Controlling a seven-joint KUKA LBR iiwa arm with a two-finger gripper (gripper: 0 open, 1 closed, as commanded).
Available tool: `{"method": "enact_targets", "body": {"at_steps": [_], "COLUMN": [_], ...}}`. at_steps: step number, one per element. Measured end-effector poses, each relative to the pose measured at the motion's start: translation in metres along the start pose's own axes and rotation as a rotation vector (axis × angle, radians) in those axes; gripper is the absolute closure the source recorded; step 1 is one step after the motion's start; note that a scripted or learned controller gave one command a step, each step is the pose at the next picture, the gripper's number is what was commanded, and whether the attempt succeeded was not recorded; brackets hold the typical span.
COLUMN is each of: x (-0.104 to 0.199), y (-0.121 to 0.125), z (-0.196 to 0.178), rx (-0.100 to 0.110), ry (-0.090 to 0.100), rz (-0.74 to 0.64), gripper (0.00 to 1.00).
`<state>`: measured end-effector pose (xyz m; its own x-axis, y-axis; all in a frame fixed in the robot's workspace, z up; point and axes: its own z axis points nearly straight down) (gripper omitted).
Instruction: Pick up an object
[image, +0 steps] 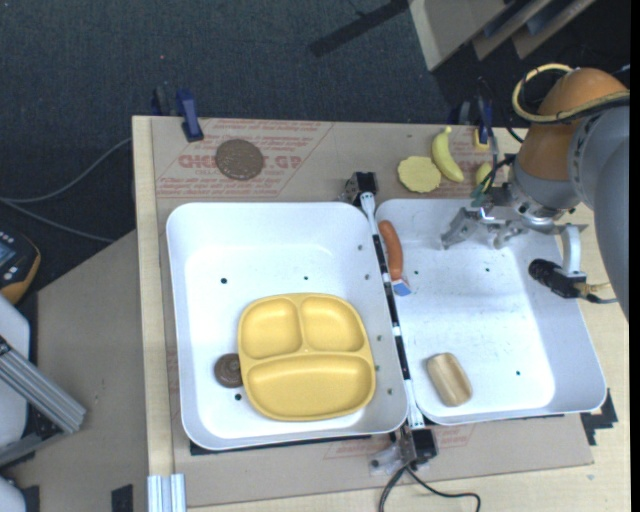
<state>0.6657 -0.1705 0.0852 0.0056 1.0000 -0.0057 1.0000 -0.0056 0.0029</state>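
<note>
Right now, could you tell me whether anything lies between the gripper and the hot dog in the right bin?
Nothing visible does. The gripper hangs over the far part of the right bin, and the hot dog lies by that bin's left wall, with bare white floor between them. The bread roll lies nearer the front, off that line.

Tabletop print: I see faint red lettering on the cardboard sheet (290, 150), partly under a brown disc (239, 158); I cannot read it.
Elsewhere: nothing legible.
</note>
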Motion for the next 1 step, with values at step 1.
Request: {"method": "enact_targets", "body": {"at_steps": [1], "x": [0.0209], "y": [-0.1023], "z": [-0.0291], "rx": [0.008], "ry": [0.007], "rz": [-0.003], "gripper": [0.00]}}
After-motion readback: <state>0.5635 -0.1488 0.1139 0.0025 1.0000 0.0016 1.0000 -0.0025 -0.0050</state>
